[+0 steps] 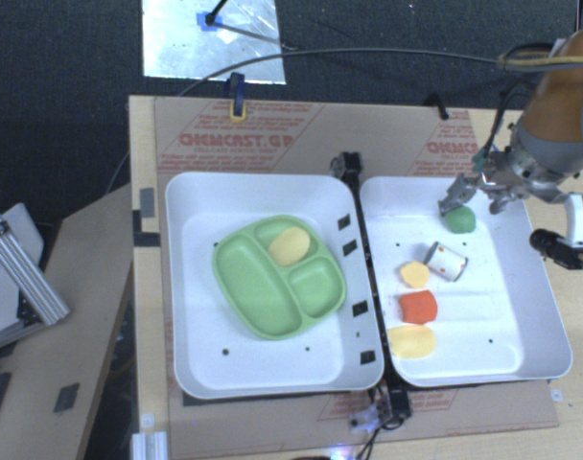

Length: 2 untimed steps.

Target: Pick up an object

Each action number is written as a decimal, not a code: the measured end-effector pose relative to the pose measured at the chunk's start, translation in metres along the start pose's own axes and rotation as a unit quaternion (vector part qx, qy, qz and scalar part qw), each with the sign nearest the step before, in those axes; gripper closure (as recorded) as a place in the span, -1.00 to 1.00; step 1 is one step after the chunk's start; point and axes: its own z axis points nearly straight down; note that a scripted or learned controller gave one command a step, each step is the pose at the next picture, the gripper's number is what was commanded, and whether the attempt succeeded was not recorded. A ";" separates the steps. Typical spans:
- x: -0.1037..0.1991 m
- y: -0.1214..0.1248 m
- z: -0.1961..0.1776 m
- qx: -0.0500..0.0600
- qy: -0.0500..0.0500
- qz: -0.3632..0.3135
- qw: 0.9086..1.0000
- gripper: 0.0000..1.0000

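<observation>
Here, a green ball (459,220) is seen near the far edge of the right bin (531,305), just below the gripper (476,192). Whether the gripper is wide or narrow cannot be told. Nearer the middle, a small white can (448,262), a yellow piece (414,274), an orange block (418,307) and a yellow lump (412,341) are placed. In the left bin (200,353), a green divided plate (275,276) is laid, with a yellow lemon (291,245) in one compartment.

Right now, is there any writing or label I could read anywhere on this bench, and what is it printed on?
"CHEMCAST GP": red print on the brown board under the bins, at its upper left.
The same red print repeats at the board's upper right, partly hidden and too blurred to read.
More red print along the board's lower edge: too small to read.
</observation>
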 end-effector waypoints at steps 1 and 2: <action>0.001 -0.003 0.041 0.001 0.000 0.001 1.000 -1.00; 0.001 0.005 0.085 0.001 0.000 -0.001 1.000 -1.00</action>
